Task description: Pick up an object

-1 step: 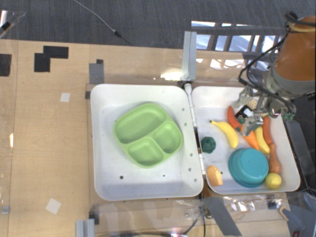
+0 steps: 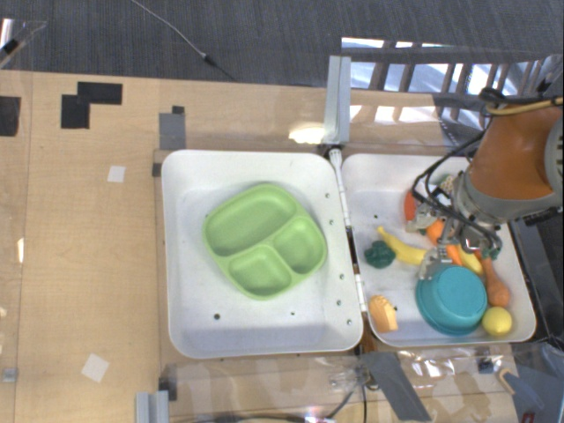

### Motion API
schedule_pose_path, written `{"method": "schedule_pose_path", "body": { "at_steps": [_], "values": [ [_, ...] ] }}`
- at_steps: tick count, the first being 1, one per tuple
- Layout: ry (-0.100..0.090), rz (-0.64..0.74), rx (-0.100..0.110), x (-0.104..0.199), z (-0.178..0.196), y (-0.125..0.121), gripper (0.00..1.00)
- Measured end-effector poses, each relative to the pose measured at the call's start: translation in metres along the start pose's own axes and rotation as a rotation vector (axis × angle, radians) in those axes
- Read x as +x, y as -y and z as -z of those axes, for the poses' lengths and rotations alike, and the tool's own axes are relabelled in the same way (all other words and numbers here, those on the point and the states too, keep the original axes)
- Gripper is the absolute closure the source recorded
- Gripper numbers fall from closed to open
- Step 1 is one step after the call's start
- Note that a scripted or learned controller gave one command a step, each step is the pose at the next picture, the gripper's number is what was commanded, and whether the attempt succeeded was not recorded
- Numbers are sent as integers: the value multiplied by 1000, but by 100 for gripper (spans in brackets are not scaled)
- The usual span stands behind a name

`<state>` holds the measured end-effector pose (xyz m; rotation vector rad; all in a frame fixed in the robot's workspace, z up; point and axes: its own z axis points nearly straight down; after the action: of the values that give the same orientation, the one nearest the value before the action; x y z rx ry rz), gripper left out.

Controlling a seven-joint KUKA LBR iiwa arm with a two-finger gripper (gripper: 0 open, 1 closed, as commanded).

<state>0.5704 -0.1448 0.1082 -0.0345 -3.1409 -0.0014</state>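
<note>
The claw [image 2: 451, 252] hangs low over the right bin [image 2: 379, 176], just above the upper rim of a teal bowl [image 2: 452, 300], among cables and orange pieces. How wide it stands and whether it has hold of anything cannot be told; the wrist and wiring cover it.

Counted in the right bin: one teal bowl at about 5 o'clock, one yellow banana [image 2: 401, 248] near the middle, one dark green lump [image 2: 380, 255] just at the banana's 9 o'clock side, one orange-yellow piece [image 2: 383, 313] at 7 o'clock by the front edge, one small yellow ball [image 2: 498, 322] touching the bowl's 4 o'clock side, and one carrot [image 2: 493, 282] along the bowl's 2 o'clock side. Several more orange bits sit under the claw, too tangled to count.

The left bin [image 2: 189, 320] holds one green divided plate [image 2: 264, 239] with three sections, set at its centre.

The right bin's things crowd its 3 to 6 o'clock half; the 10 to 12 o'clock corner lies bare. Around the plate a broad white margin runs on all sides. The two bins meet along a hinged edge.
</note>
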Motion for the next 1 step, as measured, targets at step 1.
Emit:
{"method": "schedule_pose_path", "body": {
  "at_steps": [1],
  "values": [
    [15, -4, 2, -32, -19, -19, 0]
  ]
}}
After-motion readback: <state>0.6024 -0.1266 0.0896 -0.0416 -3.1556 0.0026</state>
